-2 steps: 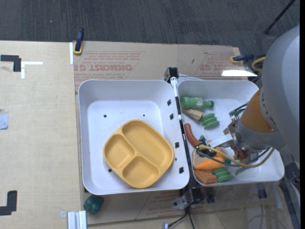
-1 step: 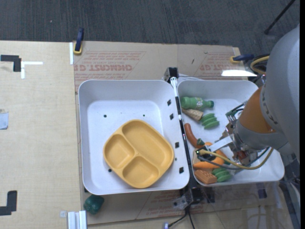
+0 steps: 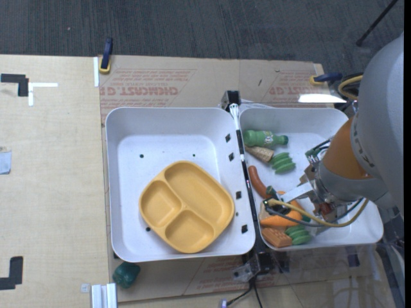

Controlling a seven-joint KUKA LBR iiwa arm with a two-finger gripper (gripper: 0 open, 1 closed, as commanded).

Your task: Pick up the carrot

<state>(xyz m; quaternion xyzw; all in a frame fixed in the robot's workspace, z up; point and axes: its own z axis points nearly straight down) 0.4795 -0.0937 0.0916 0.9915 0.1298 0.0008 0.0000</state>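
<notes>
Carrot (image 3: 280,222) lies in the right bin (image 3: 366,231), down at its near-left corner, long axis running roughly left-right with a slight tilt, thick orange end toward the arm side. It's crowded: a brown waffle-looking piece (image 3: 276,237) touches it just below, a green ridged piece (image 3: 298,235) sits at its lower right, and a red sausage (image 3: 257,180) lies just up-left, angled along the bin's left wall. Further back in the same bin are a green bottle (image 3: 263,137), a tan wedge (image 3: 261,153) and another green ridged piece (image 3: 282,163), well apart from the carrot. The claw (image 3: 302,204) hangs low over the bin just right of and slightly behind the carrot, with black-and-yellow cable looping across the carrot's top side; cables and wrist hardware hide the tips, so can't tell if the claw is spread or closed, and nothing is seen between them. Key relation: carrot is to the left and a bit nearer the camera than the claw, nearly under it, so the coming move looks like a short shift left and down, closing across the carrot's short axis. Risk, judged: neighbours packed tight, easy to snag the waffle piece instead. Left bin (image 3: 122,172) holds a yellow divided plate (image 3: 186,205); both bins sit on the worktop (image 3: 45,191).
</notes>
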